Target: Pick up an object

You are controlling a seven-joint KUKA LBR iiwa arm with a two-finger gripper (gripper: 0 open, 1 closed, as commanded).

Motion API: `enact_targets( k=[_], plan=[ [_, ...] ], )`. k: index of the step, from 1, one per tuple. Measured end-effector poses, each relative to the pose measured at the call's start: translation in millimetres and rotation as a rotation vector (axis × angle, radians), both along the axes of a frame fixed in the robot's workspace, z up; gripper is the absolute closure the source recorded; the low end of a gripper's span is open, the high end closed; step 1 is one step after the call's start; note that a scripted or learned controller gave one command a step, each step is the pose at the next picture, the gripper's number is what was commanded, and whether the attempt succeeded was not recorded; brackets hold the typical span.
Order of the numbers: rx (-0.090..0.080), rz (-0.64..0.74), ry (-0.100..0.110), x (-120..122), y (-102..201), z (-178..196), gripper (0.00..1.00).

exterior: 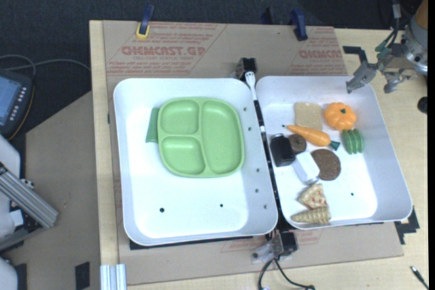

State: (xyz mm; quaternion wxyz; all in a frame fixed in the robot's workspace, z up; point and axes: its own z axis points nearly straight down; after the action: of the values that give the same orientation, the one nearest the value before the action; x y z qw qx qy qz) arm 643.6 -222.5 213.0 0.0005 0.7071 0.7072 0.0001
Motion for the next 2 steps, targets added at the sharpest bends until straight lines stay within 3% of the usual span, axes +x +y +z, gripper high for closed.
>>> enact_targets(
  k=[2],
  plan=[
    [0.002,0.000,0.006,-18,7,-100,0.00]
  ],
)
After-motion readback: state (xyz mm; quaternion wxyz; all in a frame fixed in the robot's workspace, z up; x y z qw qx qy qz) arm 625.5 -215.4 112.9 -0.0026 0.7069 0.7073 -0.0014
